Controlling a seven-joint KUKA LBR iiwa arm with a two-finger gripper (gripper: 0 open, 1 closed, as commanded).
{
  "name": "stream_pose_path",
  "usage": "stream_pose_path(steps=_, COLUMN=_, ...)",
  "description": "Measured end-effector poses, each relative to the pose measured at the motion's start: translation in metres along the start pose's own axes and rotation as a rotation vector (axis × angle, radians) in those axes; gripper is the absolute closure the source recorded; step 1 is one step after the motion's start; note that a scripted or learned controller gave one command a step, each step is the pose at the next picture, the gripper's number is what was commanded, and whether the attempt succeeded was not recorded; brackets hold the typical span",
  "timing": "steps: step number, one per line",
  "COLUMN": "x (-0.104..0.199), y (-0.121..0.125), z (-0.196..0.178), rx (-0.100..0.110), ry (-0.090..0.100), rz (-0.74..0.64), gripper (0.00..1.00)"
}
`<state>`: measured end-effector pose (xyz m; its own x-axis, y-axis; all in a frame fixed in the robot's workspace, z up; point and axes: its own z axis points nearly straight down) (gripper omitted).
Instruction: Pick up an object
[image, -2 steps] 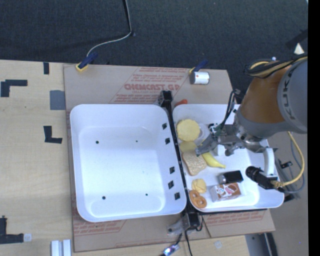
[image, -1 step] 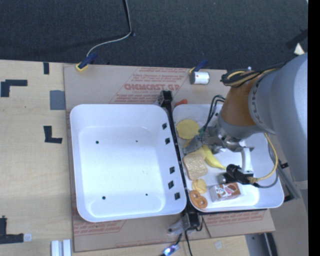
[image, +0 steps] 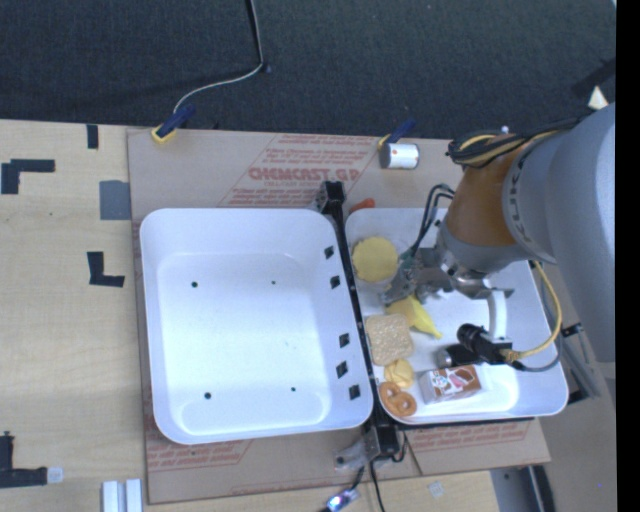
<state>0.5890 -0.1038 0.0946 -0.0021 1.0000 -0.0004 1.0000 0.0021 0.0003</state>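
Observation:
My gripper (image: 403, 288) is low in the right bin (image: 535, 400), near the bin's left wall. It sits just below a round yellow object (image: 374, 257) and at the upper end of a yellow banana-shaped piece (image: 426, 320). A tan bread slice (image: 388, 338) lies right below it. Nearer the front lie a small yellow-orange piece (image: 398, 373), a brown pretzel-like ring (image: 398, 402) and a red and white packet (image: 453, 382). The wrist hides whatever lies directly under the gripper.
The left bin (image: 160, 330) stands beside the right one, with a black divider clip (image: 332, 195) between them. The grey arm with its orange band (image: 490, 205) covers the right bin's upper right. A black cable part (image: 472, 343) hangs over the bin.

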Motion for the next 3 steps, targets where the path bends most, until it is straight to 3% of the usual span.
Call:
stream_pose_path(steps=1, x=0.057, y=0.002, z=-0.095, rx=-0.005, ry=0.002, rz=-0.005, gripper=1.00)
stream_pose_path(steps=2, x=0.121, y=-0.006, z=-0.089, rx=0.004, ry=0.003, rz=-0.006, gripper=1.00)
stream_pose_path(steps=3, x=0.102, y=0.000, z=-0.147, rx=-0.003, ry=0.000, rz=0.001, gripper=1.00)
